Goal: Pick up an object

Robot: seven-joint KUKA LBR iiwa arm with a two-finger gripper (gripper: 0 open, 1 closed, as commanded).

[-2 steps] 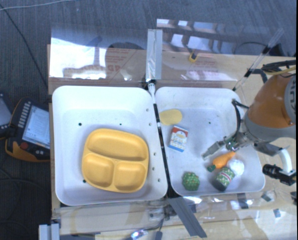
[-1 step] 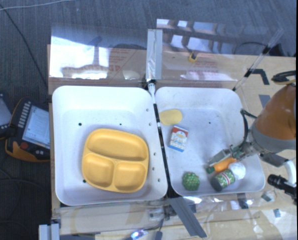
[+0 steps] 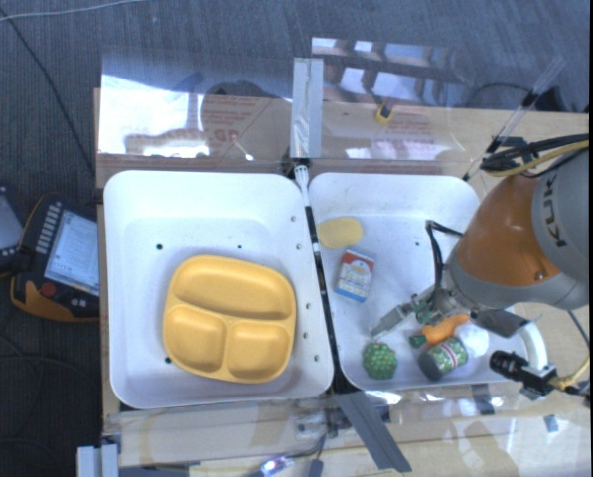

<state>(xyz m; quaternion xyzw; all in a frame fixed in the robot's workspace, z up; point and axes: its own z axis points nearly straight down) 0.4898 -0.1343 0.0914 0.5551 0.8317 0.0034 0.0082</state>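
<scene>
Gripper (image 3: 407,313) sits low in right bin (image 3: 395,192), near its front-right corner, under the orange-banded arm (image 3: 515,241). Can't tell how wide it's spread; one metal finger (image 3: 388,319) sticks out to the left, nothing visibly between the fingers. Just beside it on the right: carrot (image 3: 443,331), orange w/ green top, touching or nearly touching the gripper body. Below carrot a dark can (image 3: 441,358) w/ green label, lying on its side. Left of can, green broccoli-like ball (image 3: 380,360), apart from the finger tip. Further up-left: small carton (image 3: 356,275), red/white/blue, lying flat. Above that a yellow flat piece (image 3: 339,232) near the bin divider. Left bin (image 3: 137,207) holds a yellow tray (image 3: 228,318) w/ three compartments.
</scene>
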